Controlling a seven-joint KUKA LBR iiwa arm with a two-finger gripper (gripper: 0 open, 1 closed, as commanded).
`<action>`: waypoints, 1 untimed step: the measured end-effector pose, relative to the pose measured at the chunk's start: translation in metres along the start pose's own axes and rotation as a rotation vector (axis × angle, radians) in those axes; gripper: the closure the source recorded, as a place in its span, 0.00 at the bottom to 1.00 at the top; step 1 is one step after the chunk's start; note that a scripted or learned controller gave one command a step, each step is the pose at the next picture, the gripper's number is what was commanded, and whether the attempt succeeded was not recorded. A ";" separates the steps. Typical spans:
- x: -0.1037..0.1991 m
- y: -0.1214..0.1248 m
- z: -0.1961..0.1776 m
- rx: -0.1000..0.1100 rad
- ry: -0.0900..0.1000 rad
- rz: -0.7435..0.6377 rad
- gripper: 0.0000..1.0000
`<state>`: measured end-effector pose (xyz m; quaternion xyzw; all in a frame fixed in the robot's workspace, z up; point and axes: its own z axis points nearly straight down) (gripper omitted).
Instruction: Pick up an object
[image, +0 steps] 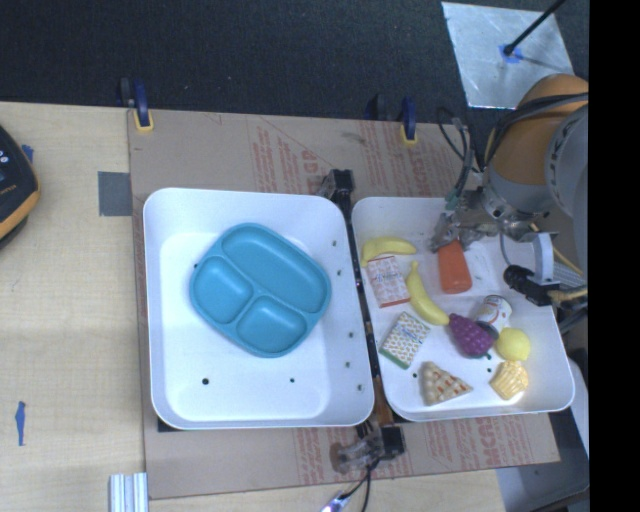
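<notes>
The bench (60, 330) lay under a brown cardboard sheet (250, 140) that carried two white bins side by side. The left bin (170, 400) held a blue divided plate (260, 288), tilted a little on the bin floor. The right bin (560, 395) held the small toy foods. The grey arm (545, 135) with its orange band reached in at the upper right corner of that bin, and the gripper (455, 232) hung low over the bin's upper part, just above an orange-red block (454, 268); whether the claw was spread or closed could not be told, and nothing could be seen held in it. Left of the block lay a long yellow banana (426, 298), a second, shorter banana (388, 247) above it near the bin's top left, and a red-and-white packet (385, 280) between them. Lower down sat a chequered packet (404, 340), a purple bunch of grapes (470, 335), a pizza wedge (441, 383), a yellow lemon (513, 345), a corn piece (509, 380) and a small white-and-brown item (492, 310) near the grapes
</notes>
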<state>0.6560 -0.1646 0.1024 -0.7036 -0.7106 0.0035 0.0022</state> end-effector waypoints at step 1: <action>0.083 -0.017 -0.090 -0.006 0.002 0.005 1.00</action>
